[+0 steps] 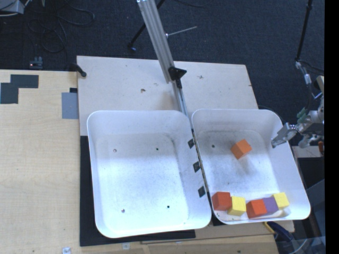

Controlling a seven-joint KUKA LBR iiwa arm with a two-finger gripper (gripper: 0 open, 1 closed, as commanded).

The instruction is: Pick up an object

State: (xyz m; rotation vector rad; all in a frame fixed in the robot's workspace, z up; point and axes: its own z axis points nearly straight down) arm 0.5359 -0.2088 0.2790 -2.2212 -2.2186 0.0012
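An orange cube (241,148) lies alone in the middle of the right bin (265,115). Along that bin's near wall sits a row of cubes: red (221,200), yellow (237,206), red-orange (256,208), purple (270,204) and another yellow (281,199). My gripper (283,135) hangs at the right bin's right rim, to the right of the orange cube and well apart from it. Nothing shows in its grasp. Most of the arm is cut off by the picture's edge.
The left bin (106,142) stands beside the right one, with black clips (197,166) along the shared wall. A slanted metal rail (159,41) rises behind the bins. A wooden bench top (37,168) lies to the left.
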